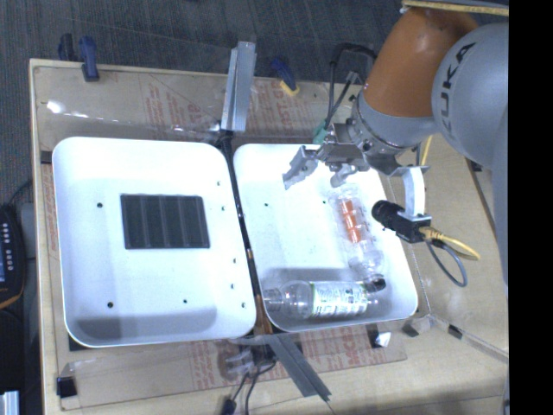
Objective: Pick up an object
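Note:
Two clear plastic bottles lie in the right bin [276,232]. One with an orange label [354,226] lies along the bin's right side, its cap toward the front. The other, with a white and green label [324,298], lies along the front wall. My gripper [318,172] hangs over the back of the right bin, just behind the orange-label bottle. Its fingers [295,169] are spread open with nothing between them.
The left bin [86,180] holds a dark ribbed rectangular pad [164,221] near its middle. A metal divider bar [237,85] stands at the back between the bins. Cables and a black fitting [399,218] hang by the right bin's right rim.

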Available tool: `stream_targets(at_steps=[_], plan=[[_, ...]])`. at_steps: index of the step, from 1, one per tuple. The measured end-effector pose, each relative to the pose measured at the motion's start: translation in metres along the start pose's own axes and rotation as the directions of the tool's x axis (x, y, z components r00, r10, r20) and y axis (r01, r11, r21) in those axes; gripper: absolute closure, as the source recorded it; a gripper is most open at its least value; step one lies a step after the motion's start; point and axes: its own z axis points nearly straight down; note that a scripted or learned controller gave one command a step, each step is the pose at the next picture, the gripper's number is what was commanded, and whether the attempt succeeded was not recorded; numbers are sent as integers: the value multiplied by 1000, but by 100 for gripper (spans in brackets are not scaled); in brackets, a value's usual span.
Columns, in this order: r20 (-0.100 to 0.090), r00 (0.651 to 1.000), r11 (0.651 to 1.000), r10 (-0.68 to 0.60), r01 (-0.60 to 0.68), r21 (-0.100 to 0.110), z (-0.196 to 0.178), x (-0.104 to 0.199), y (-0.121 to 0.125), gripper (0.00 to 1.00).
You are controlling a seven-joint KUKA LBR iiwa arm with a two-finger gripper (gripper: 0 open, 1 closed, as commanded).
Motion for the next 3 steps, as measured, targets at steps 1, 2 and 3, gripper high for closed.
stream_targets(at_steps=[1, 2, 3], plan=[[1, 999, 999, -51, 51, -3, -29, -50, -5, 0], [0, 984, 984, -178, 178, -1, 35, -105, -14, 0], [-2, 965, 965, -262, 262, 0, 84, -103, 10, 0]])
